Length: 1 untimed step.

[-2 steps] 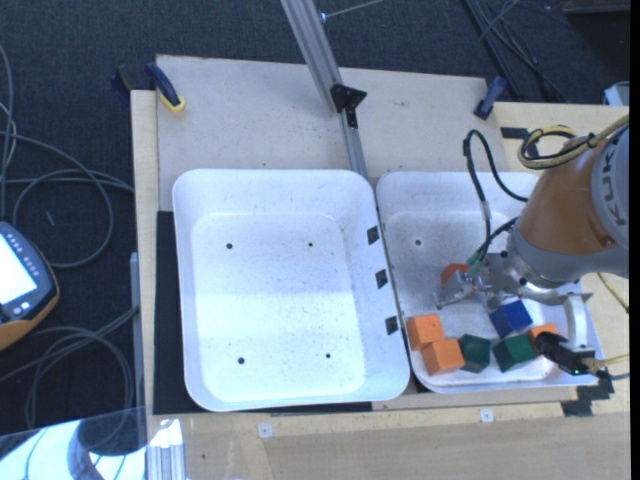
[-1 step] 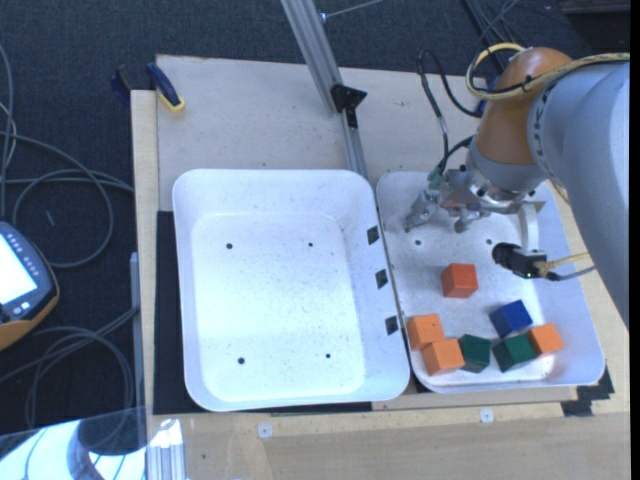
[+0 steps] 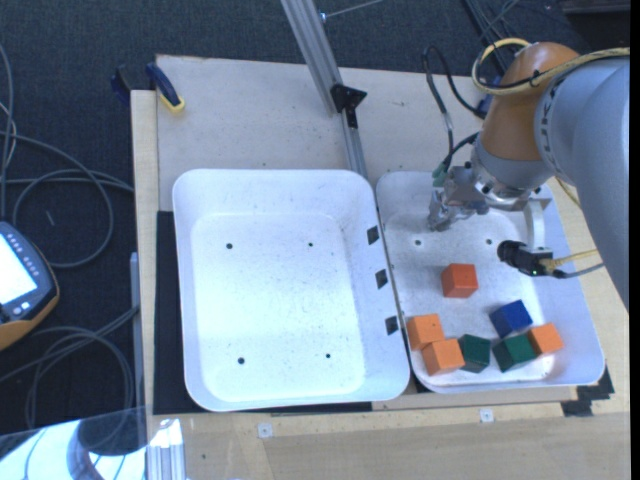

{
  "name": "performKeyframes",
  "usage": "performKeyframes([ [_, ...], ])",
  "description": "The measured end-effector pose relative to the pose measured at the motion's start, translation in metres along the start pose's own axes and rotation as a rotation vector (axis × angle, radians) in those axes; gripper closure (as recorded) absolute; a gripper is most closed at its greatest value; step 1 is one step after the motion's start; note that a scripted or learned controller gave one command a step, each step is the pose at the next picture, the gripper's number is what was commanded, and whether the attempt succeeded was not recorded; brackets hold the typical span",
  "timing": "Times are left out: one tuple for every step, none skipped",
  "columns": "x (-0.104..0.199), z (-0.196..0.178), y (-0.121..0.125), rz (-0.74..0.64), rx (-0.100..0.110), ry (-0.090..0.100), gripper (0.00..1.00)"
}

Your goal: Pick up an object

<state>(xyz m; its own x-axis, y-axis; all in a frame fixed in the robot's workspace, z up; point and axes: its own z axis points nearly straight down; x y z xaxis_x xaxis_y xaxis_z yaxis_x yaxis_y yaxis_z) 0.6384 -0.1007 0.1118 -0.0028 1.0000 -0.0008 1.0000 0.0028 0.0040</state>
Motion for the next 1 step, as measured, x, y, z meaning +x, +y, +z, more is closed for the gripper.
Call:
performKeyframes([
  [-0.0824, -0.0215, 0.0281, 0.008, -0.002, -0.005, 1.0],
])
